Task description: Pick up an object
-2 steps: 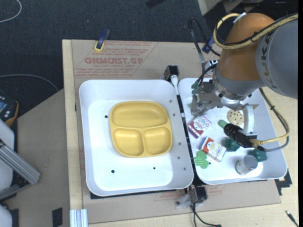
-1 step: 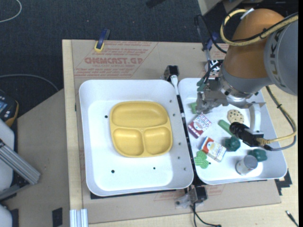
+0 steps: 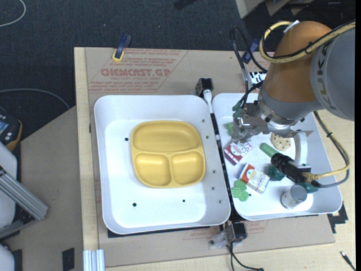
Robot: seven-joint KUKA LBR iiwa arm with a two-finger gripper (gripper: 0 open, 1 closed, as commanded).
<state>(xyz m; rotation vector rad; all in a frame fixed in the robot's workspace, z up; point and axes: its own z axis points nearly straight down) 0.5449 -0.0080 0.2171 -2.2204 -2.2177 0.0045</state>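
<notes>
Bench with two white bins, arm over the right one.

Bench (image 3: 141, 75): brown board, red lettering near far edge. Left bin (image 3: 113, 208): yellow divided tray (image 3: 167, 153) at centre. Right bin (image 3: 324, 199): small items along its left and near sides. Arm (image 3: 316, 66): grey and orange, reaching in over far half of right bin. Gripper (image 3: 243, 130): low at left edge of right bin; open or closed, cannot tell. Red-and-white packet (image 3: 237, 151): just below gripper, by left edge. Carton (image 3: 255, 179), red and white, nearer front. Green toy (image 3: 240, 192): front left corner. Grey cylinder (image 3: 293, 196): front edge. Biscuit (image 3: 280, 141): under arm.
</notes>
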